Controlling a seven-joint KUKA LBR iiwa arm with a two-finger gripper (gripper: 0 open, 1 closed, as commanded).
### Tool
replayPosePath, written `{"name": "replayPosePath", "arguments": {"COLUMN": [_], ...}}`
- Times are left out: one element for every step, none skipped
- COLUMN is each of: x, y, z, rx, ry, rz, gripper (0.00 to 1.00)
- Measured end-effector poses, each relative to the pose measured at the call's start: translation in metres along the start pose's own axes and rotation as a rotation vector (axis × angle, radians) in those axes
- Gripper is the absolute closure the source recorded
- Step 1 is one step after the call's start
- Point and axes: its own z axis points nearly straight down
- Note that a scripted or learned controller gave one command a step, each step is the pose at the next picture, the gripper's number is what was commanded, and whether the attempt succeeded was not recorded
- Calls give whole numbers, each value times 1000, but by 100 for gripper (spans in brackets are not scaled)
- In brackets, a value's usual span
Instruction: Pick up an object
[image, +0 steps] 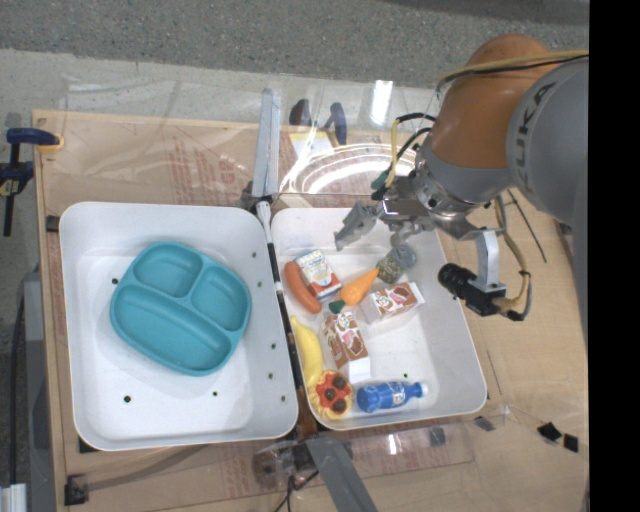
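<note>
My gripper (368, 245) hangs over the back of the right bin (455, 345), open, with its fingers spread wide and nothing between them. One finger (350, 229) points left toward a small white carton (315, 270). The other finger (397, 258) comes down by a small dark round thing just behind an orange carrot (360, 286). Below them lie a red sausage (298, 287), a white box (392, 301), a brown carton (345, 336), a yellow banana (309, 350), a blue bottle (390, 396) and a red and yellow toy (333, 393).
The left bin (90, 390) holds a teal divided plate (180, 306). A raised divider (272, 270) runs between the bins. The arm's grey and orange body (500, 120) looms over the back right corner, and a black cable part (470, 285) overhangs the right rim.
</note>
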Motion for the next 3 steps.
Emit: {"name": "replayPosePath", "arguments": {"x": [-11,-47,-50], "y": [-14,-27,-28], "z": [157,187,176], "rx": [4,0,0], "ry": [0,0,-2], "rz": [48,20,19], "gripper": [0,0,100]}}
